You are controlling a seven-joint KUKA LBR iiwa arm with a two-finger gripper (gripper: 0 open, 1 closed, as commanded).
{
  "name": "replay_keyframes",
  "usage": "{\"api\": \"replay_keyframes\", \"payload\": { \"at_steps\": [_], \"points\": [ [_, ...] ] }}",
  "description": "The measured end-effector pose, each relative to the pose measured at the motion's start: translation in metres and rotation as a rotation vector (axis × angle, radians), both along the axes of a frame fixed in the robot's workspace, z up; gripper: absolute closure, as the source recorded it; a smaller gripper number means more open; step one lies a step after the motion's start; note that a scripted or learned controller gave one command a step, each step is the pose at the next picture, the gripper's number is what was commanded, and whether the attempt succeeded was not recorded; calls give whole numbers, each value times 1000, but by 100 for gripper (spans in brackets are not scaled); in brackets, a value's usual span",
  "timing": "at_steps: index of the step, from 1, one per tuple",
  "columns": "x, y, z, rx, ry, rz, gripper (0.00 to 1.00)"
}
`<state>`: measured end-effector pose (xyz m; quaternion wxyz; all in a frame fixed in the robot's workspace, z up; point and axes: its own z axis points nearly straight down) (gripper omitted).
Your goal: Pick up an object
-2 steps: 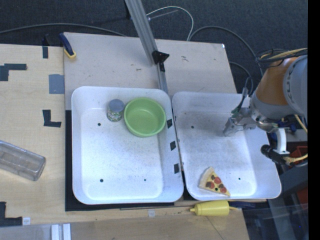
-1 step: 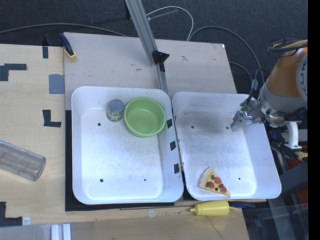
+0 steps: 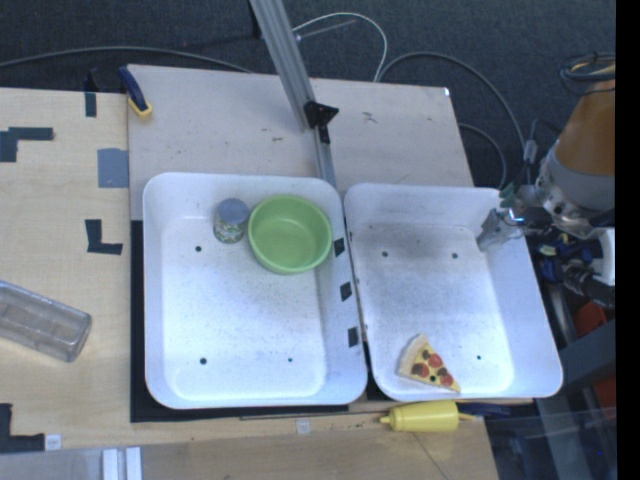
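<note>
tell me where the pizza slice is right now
The pizza slice lies in the right bin, near its front edge, just above the yellow bottle resting on the bench outside the bin.

no legible text, small can [image 3: 230, 220] label (too blurred)

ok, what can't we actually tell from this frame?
- Gripper, camera view: small and blurred at the right white bin's far rim; finger state unreadable.
- Grey arm with orange band: cut off by the right edge.
- Small grey-lidded can beside the green plastic bowl: label too small to read.
- Yellow plastic bottle: lies below the bin's near rim; contact with it unclear.
</note>
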<state>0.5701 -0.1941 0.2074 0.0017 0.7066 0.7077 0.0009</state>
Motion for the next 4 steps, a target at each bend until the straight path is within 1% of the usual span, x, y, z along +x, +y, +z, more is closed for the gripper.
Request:
{"api": "replay_keyframes", "payload": {
  "at_steps": [1, 2, 3, 4],
  "points": [
    [0, 8, 46, 0, -1, 1, 100],
    [14, 61, 53, 3, 3, 6, 100],
    [21, 108, 55, 3, 4, 5, 100],
    [34, 172, 48, 3, 5, 6, 100]
  ]
}}
